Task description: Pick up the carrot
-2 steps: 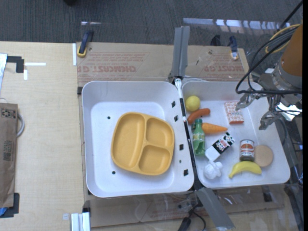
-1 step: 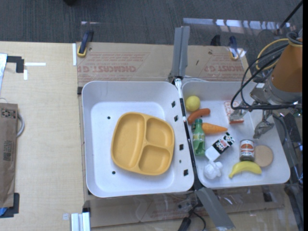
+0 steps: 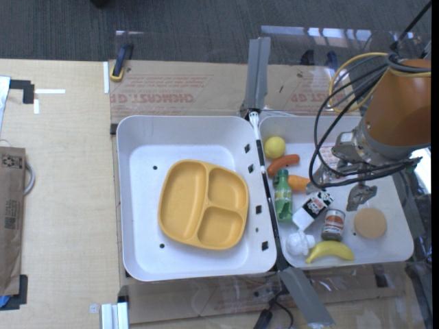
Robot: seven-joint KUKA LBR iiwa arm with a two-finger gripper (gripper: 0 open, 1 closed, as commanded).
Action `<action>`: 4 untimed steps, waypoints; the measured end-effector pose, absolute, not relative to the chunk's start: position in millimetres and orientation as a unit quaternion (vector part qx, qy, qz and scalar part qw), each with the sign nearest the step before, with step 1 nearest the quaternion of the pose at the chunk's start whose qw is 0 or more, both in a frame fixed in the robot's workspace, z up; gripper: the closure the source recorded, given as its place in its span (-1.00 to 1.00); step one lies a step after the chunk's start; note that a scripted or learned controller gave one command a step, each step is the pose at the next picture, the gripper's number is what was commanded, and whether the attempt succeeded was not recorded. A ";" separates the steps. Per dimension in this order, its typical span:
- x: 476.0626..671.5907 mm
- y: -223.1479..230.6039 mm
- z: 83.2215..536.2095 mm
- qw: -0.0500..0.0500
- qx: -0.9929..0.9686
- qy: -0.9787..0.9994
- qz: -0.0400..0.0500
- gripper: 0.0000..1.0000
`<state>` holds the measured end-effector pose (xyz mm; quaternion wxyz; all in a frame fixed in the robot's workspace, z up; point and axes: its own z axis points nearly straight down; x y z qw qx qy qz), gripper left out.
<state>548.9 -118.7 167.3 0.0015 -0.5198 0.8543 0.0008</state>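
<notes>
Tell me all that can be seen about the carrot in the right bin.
The carrot is a small orange piece that looks like smooth plastic toy food, and no green top can be made out. It lies flat on the floor of the right bin, pointing roughly left to right, in the left half. Its left end meets the green bottle, and a reddish sausage-like item lies just above it. The arm's cables cross near its right end, hiding that tip.
</notes>
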 end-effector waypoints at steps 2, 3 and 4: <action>513.3 -122.0 107.4 0.001 -0.459 0.889 0.000 -1.00; 478.9 -169.1 151.5 0.002 -0.483 0.876 0.000 -1.00; 571.5 -179.3 186.5 0.003 -0.571 0.821 0.000 -1.00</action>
